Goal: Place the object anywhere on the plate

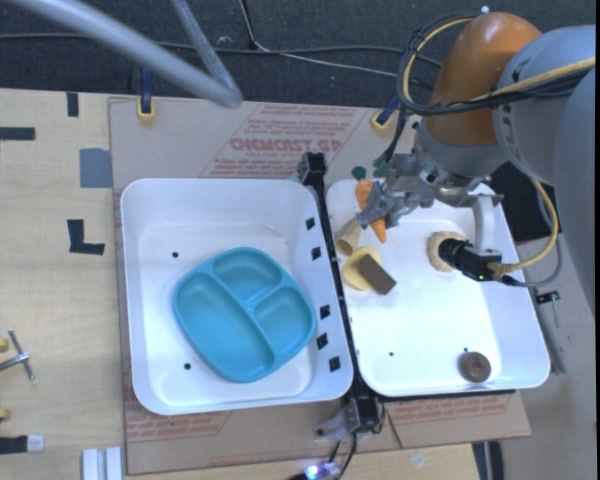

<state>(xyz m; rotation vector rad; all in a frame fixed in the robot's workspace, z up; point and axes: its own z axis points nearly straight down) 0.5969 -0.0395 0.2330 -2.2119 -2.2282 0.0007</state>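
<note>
A blue plate (243, 313) with three compartments lies in the left bin (150, 228). My gripper (382, 204) is down at the far left part of the right bin (510, 338), right over an orange carrot-like piece (379, 230) with a green top (360, 174). The gripper hides part of that piece. Just beside it lie a tan cylinder (350, 236) and a yellow and brown block (369, 272).
A pale ring-shaped item (441, 251) sits right of the gripper next to a black cable end. A brown round item (474, 366) rests near the right bin's front edge. A black divider (325, 268) runs between the bins.
</note>
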